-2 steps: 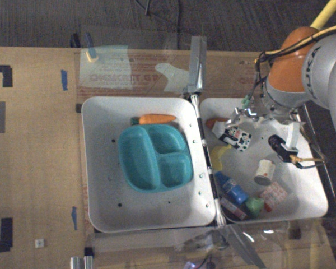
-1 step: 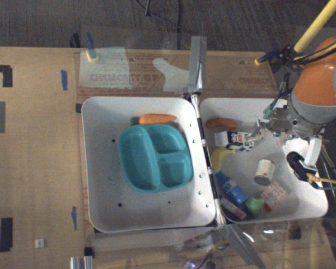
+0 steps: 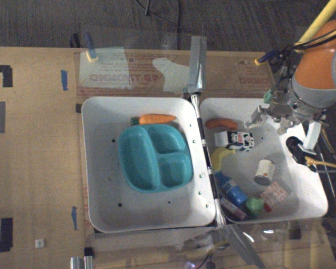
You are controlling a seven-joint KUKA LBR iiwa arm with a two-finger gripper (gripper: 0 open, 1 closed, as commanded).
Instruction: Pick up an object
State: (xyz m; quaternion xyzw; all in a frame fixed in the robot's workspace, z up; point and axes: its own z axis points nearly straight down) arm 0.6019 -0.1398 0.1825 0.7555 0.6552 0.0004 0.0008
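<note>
Several small things crowd the right bin (image 3: 302, 206), among them a white cup (image 3: 264, 171) lying apart from the rest. Our gripper (image 3: 280, 114) hangs over the bin's far side; we cannot tell its state. We should descend squarely on that cup.

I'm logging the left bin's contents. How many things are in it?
2: a teal tray in the middle of the left bin, and a carrot just behind it, by the far wall. The tray could hide something under it.
</note>
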